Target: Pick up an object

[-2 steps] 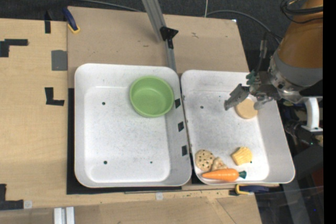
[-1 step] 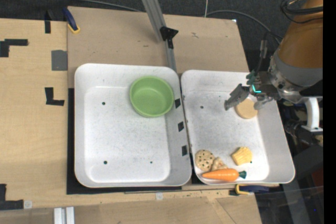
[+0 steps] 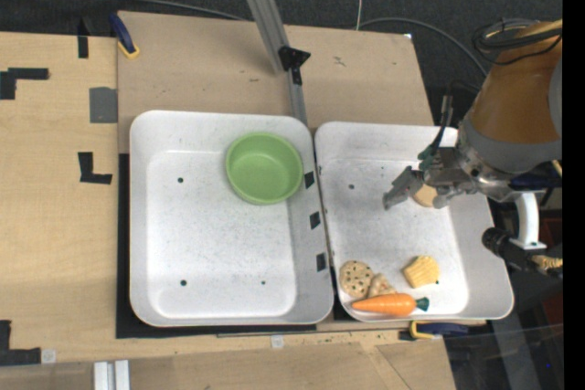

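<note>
Wooden tabletop carrying two white bins. Left bin: green bowl at its upper right. Right bin: cookie, toy carrot and yellow corn piece along its near edge. Hand hangs mid-bin above them, grip state unclear; tan object beside it.

Gripper over right bin; green bowl left
</note>
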